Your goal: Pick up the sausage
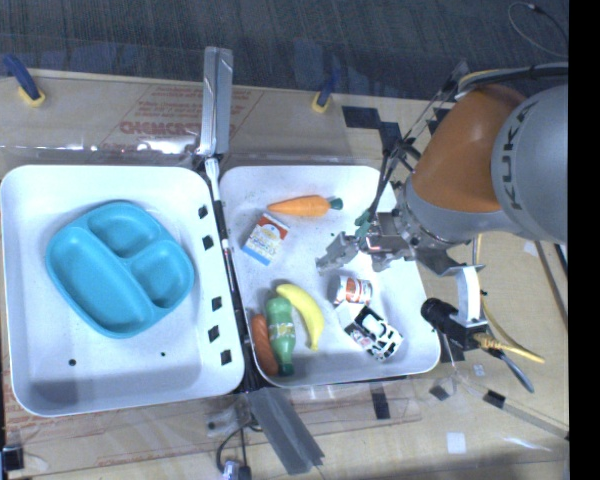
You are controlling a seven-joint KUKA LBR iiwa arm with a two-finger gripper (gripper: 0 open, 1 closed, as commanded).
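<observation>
Two white bins sit side by side on the desk [100, 108]; the left bin [20, 268] holds a blue divided plate [120, 266]. In the right bin [290, 183], the sausage [261, 342] lies at the near-left corner, touching a green bottle [282, 334] beside a banana [304, 312]. Well apart, the gripper [342, 249] hovers mid-bin, grasping nothing, jaws seemingly parted.

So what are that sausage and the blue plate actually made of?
The sausage looks like toy plastic: a smooth, evenly reddish-brown piece with a slight sheen, though it lies half hidden under the green bottle. The blue plate appears to be moulded matte plastic, one flat turquoise colour with rounded compartment ridges.
</observation>
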